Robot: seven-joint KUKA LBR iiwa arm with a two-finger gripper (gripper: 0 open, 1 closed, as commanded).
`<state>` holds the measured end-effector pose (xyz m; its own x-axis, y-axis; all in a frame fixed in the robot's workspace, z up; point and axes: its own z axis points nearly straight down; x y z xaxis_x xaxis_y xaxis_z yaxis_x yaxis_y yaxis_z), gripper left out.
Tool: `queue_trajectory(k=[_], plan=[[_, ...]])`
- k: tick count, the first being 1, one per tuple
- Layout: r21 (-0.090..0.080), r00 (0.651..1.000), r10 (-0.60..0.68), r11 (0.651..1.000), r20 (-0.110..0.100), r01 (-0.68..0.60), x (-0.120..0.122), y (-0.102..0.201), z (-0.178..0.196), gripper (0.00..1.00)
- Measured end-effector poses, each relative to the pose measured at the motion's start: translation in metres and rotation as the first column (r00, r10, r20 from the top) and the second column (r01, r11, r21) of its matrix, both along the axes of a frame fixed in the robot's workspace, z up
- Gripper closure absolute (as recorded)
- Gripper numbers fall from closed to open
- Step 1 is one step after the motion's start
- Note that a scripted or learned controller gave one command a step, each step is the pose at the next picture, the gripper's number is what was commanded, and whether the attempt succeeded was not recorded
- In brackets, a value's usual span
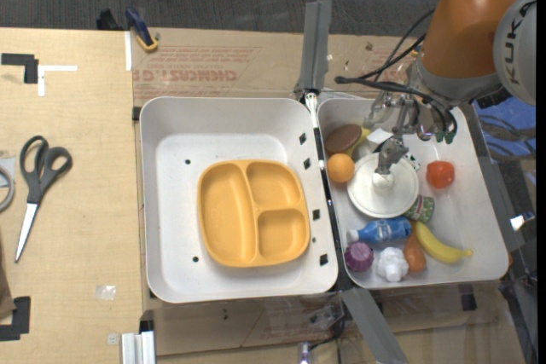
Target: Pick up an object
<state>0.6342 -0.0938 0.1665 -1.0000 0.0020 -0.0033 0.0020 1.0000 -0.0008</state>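
White round dish [375, 190] is lying in the middle of the right bin [478, 209], with the gripper [386, 164] hanging right over it - whether it is open or closed cannot be told, and nothing is showing in its hold. An orange [340, 168] is sitting just left of the dish, a red tomato [440, 174] to its right, a blue bottle [384, 230] and a banana [439, 245] nearer the front. A yellow divided tray [253, 211] is resting in the left bin [162, 183] - scissors [36, 183] are lying on the desk [77, 251].
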Motion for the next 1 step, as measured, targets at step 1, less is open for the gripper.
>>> queue_trajectory(k=[1], plan=[[0.001, 0.998, -0.057, 0.998, 0.005, 0.057, 0.0110, -0.0085, -0.0708, 0.00]])
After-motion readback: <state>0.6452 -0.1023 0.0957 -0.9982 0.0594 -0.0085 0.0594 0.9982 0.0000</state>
